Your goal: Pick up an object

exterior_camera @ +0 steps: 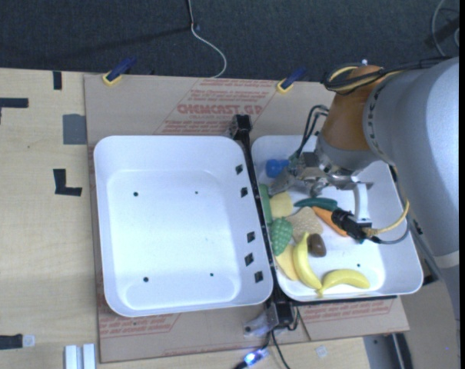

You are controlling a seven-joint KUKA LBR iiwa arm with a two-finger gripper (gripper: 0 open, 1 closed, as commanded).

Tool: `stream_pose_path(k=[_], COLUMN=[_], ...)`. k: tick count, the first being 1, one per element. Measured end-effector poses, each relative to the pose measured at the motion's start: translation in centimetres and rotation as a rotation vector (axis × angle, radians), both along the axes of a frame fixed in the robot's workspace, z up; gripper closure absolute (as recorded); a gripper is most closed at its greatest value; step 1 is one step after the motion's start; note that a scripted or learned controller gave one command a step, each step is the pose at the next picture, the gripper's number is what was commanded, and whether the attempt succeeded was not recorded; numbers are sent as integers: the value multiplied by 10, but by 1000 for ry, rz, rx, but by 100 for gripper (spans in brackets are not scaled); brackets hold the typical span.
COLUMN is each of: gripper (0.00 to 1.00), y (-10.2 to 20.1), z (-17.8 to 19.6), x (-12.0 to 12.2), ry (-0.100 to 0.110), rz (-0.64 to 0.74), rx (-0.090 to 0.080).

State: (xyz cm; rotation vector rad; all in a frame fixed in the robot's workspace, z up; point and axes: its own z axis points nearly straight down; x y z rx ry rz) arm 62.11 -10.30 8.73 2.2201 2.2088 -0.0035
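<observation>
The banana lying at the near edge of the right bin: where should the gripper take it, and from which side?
Probably from above, at the middle of the banana, jaws closing across its narrow width. It lies flat and apart from the other toys, though the bin wall sits close behind.

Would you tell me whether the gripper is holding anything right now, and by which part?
It cannot be told: the gripper sits low among the toys in the right bin, hidden by the wrist.

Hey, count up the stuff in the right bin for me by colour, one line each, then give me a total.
Yellow: 3, two bananas and a pale yellow piece
Green: 2, a textured green piece and a dark green one
Blue: 1
Orange: 1
Brown: 1
Tan: 1
Total: 9 that I can make out
</observation>
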Motion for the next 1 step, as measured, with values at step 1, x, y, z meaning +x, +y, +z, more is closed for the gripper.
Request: stream_pose_path(k=[1], gripper=[0], y=[89], z=[105], x=[28], ry=[-7], rz=[14], rx=[10])
